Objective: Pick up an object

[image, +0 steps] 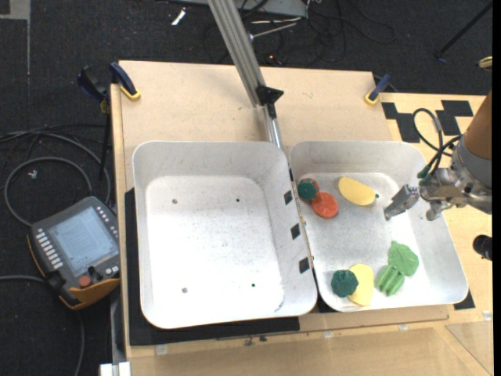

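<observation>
Pincer [401, 202] low over right bin [450, 245], finger spread unclear. Yellow piece [357, 191] just beside, camera-left. Light green toy [398, 267] nearer camera. Nothing visibly gripped.

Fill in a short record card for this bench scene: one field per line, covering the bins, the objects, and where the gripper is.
bins: two shallow white bins side by side, left bin and right bin
objects in right bin: yellow piece, orange-red piece touching a small green-and-red piece, dark green piece against a pale yellow piece, light green piece
gripper: gripper over the right bin's right side, near the yellow piece
gripper contents: nothing seen between its fingers
</observation>
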Available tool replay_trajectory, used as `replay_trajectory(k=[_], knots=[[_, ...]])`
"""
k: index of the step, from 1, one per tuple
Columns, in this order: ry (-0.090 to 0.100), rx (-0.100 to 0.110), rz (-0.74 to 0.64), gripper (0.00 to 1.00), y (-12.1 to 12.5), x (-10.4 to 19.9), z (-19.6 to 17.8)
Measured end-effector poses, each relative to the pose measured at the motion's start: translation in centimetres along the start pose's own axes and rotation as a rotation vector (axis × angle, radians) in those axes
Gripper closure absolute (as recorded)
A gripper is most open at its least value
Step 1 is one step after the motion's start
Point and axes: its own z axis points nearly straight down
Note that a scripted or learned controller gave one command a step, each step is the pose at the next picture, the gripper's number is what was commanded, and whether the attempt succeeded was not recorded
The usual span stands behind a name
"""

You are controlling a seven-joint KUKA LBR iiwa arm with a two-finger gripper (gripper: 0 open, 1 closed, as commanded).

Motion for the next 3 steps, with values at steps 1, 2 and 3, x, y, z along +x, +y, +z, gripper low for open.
replay_trajectory(k=[1, 2, 3], knots=[[0.0, -0.002, -0.001, 0.0, 0.3, 0.5, 4.5], [0.0, -0.001, 0.0, 0.0, -0.3, 0.8, 9.0], [-0.002, -0.007, 0.0, 1.0, -0.2, 0.7, 7.8]])
